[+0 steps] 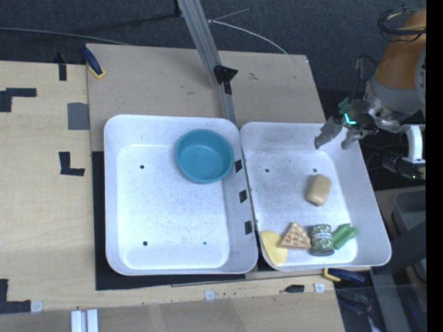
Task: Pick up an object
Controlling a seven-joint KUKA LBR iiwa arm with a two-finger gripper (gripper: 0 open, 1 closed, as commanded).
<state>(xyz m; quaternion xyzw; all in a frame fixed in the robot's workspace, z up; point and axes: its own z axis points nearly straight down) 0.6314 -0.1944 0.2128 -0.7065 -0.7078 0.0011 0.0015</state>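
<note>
Reaching in from the right, I hold my hand (337,136) over the far right corner of the right bin (370,206), my orange-banded wrist angled down and toward the left. My two fingers (324,137) are spread apart with nothing between them. Below me in the same bin, well apart from my hand, lies a tan rounded block (318,189). Along the near edge sit a yellow piece (274,247), a waffle-patterned triangle (295,237), a small can (321,240) and a green piece (344,235), crowded together. A blue bowl (204,156) rests in the left bin (131,254) on the table (41,206).
</note>
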